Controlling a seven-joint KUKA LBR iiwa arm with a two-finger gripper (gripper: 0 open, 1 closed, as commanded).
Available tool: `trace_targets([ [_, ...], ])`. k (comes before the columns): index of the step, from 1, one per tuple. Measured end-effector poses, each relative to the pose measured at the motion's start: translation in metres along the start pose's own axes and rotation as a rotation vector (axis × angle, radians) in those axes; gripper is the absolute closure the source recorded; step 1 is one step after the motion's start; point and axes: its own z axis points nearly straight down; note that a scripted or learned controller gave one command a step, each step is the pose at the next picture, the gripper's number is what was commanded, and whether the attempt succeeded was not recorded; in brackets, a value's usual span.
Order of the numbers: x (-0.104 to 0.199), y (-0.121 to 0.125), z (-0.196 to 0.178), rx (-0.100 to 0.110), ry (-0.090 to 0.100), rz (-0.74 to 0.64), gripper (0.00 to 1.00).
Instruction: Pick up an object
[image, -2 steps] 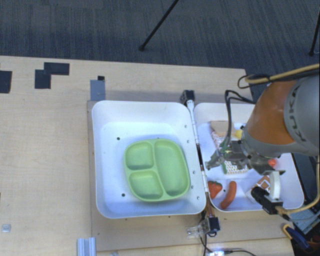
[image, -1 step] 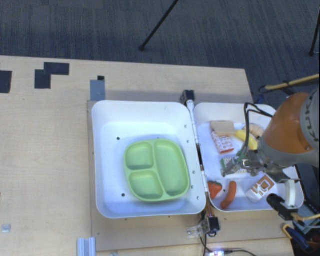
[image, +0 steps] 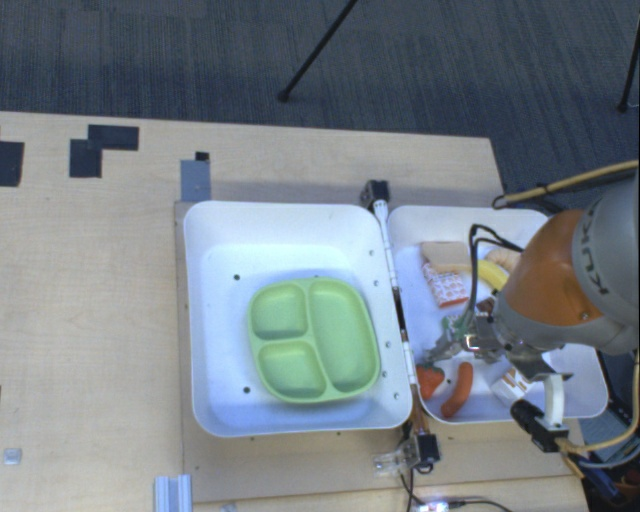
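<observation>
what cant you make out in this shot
- Gripper: fingers too small and blurred in the camera view to tell open or shut.
- Right bin: the arm's orange band covers much of its floor.
- Banana: partly hidden by the arm.
- Packet: label too small to read.

**A robot lab bench, not a kitchen**

This is a robotics test lab. A pale wooden bench (image: 90, 330) stands on dark blue-grey carpet (image: 200, 50), with black tape marks (image: 100, 148) on its far left and metal brackets (image: 195, 178) fixing two white bins (image: 200, 300) in place. A grey industrial arm (image: 580, 270) with an orange band reaches in from the right, loose cables (image: 495, 238) trailing. The food is toy food, and a tripod leg (image: 320, 50) crosses the far floor.
</observation>
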Motion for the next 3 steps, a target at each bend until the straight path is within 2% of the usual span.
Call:
trace_targets([
  [1, 0.000, 0.002, -0.011, -0.005, 0.000, -0.002, 1.00],
  [2, 0.000, 0.002, -0.011, -0.005, 0.000, -0.002, 0.00],
  [3, 0.001, 0.003, -0.022, -0.007, 0.001, -0.005, 1.00],
])
